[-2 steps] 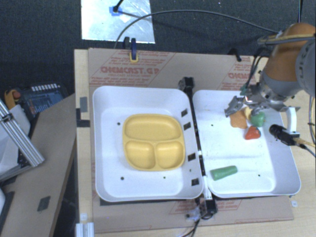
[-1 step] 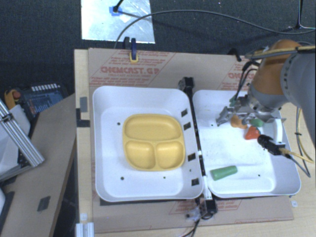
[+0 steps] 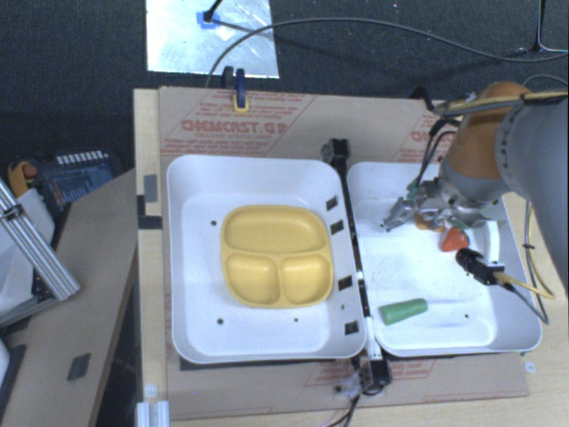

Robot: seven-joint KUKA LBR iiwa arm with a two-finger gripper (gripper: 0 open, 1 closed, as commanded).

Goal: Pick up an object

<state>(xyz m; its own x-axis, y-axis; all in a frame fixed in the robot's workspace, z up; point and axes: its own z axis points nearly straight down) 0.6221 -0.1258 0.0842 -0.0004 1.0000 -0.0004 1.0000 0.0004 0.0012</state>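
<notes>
On your left, the left bin (image 3: 191,265) carries a yellow divided plate (image 3: 276,254) at its centre. In the right bin (image 3: 507,332), a green object (image 3: 403,310) lies at six o'clock and an orange-red object (image 3: 455,238) at three o'clock. The gripper (image 3: 397,218) hangs toward eleven o'clock there, jaws spread, gripping nothing.
</notes>
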